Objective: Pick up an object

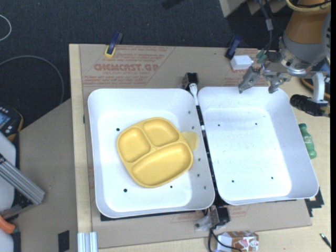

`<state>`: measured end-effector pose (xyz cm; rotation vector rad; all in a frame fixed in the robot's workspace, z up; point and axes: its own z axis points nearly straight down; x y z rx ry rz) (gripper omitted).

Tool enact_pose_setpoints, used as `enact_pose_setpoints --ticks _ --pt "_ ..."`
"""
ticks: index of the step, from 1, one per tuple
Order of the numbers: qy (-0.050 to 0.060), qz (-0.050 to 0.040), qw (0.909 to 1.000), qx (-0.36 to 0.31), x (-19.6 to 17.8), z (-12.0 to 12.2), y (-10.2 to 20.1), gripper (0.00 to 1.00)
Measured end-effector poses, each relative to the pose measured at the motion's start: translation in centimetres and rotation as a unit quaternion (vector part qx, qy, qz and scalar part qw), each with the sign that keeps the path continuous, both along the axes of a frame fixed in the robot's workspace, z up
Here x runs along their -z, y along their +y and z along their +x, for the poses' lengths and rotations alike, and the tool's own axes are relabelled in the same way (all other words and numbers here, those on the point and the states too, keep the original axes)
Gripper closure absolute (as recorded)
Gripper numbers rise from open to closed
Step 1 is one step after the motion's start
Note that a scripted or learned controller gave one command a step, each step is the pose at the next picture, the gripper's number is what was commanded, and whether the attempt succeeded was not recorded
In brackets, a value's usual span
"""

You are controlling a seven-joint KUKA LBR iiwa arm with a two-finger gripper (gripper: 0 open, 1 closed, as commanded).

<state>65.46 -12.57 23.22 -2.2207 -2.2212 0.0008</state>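
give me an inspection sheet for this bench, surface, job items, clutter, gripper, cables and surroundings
Surface: brown bench board with red print, bearing the left bin and right bin side by side.
Job's things: yellow divided tray lying flat in the left bin.
Clutter: green object by the right bin's right rim; white block near the board's far edge.
Gripper: gripper open over the right bin's far rim, holding nothing.
Cables: thin cable looped on the floor at left.
Surroundings: dark carpet.
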Motion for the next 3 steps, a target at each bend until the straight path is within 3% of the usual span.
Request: enact_pose_setpoints --ticks 1,2,3 --pt "-0.003 0.0011 1.0000 -0.003 -8.0 -6.4 5.7 0.00" --pt "-0.004 0.0012 1.0000 -0.004 -13.5 -11.7 11.3 0.00" --pt "-0.007 0.0020 1.0000 -0.004 -22.6 -17.7 16.3 0.00"
